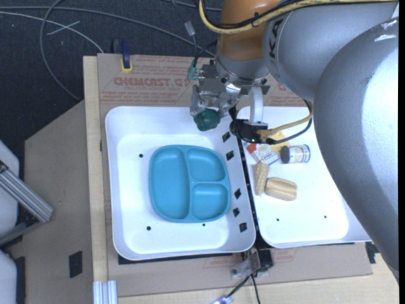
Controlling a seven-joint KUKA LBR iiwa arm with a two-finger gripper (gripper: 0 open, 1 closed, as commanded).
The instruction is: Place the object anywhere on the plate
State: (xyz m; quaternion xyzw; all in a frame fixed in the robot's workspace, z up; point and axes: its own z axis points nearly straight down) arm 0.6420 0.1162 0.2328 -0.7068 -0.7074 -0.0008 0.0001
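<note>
A blue divided plate (188, 183) is seen lying in the left bin (126, 170), its compartments bare. In the right bin (316, 227), a tan bread-like piece (281, 188), a cone (261, 177) and a small jar (295, 154) are noted near the dividing wall. Farther back, the gripper (207, 114) is held above the left bin's far edge, clenched on a dark green round object (206, 119), apart from the plate.

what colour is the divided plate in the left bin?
Light blue, a plain solid tone with no pattern. The plate shows clearly in the camera view.
</note>
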